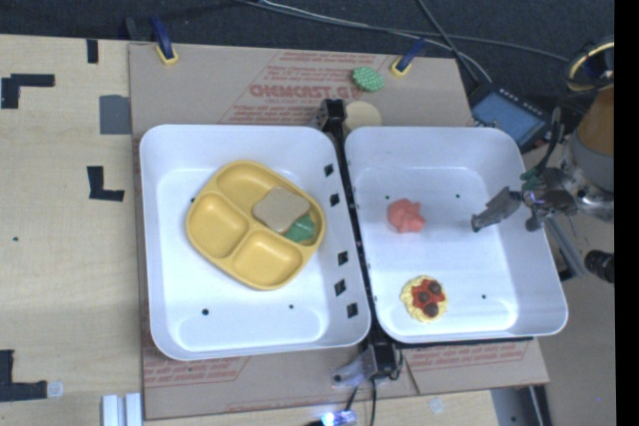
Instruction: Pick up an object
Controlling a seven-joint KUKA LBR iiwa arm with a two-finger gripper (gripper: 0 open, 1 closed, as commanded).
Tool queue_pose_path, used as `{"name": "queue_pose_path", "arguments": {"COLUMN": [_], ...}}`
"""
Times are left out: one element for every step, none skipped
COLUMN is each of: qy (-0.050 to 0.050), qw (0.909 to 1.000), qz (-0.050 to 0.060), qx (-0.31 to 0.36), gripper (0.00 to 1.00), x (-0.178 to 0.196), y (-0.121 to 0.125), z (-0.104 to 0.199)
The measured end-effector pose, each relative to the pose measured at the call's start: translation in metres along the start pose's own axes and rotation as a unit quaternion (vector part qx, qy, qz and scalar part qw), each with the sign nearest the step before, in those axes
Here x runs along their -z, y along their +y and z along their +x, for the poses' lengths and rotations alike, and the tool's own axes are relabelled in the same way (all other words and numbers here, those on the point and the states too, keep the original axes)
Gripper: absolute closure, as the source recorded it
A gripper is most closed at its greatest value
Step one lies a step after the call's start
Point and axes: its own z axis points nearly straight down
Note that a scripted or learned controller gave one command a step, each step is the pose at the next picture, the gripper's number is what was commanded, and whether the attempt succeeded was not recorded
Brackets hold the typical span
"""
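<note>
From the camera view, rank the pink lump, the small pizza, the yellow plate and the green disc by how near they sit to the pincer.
1. Pink lump, right bin, just left of the pincer.
2. Small pizza, right bin's front part, below and left of the pincer.
3. Green disc, on the cardboard behind the bins.
4. Yellow plate, left bin, across the divider.

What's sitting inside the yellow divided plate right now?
In the yellow divided plate: a tan bread slice overlapping a green piece. The bread covers part of the green piece, so its full shape stays hidden.
</note>
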Motion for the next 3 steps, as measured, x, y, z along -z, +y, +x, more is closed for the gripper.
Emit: {"name": "queue_pose_path", "arguments": {"qy": [-0.002, -0.001, -0.002], "qw": [1.0000, 1.0000, 1.0000], "qz": [-0.006, -0.004, -0.005], "qx": [0.002, 0.002, 0.002], "gripper": [0.00, 0.00, 0.00], "x": [0.008, -0.053, -0.097], "y": [0.003, 0.006, 0.010], "z": [0.001, 0.009, 0.010]}}
